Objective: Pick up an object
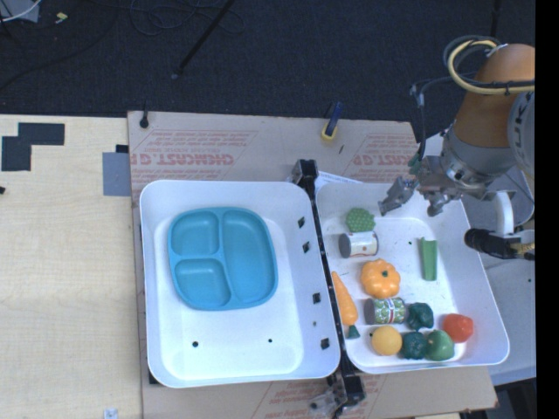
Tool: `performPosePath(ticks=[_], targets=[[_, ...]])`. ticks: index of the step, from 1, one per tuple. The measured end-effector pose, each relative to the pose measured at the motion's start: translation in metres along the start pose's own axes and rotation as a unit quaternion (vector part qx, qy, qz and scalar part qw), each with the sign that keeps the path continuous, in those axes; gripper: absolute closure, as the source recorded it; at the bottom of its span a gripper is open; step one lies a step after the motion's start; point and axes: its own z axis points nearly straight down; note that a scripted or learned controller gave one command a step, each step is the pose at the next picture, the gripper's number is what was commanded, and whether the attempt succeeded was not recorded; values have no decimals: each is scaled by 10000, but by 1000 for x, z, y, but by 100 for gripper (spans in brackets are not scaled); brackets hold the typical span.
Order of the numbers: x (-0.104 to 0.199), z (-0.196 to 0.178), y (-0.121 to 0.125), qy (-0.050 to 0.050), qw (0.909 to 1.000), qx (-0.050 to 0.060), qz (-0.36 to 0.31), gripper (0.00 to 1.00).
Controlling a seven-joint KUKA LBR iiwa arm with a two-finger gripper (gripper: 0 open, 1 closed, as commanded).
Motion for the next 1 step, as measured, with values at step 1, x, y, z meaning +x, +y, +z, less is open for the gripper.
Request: performPosePath(ticks=[1], targets=[[-2,55,9,-2,10000,18,-9,0]])
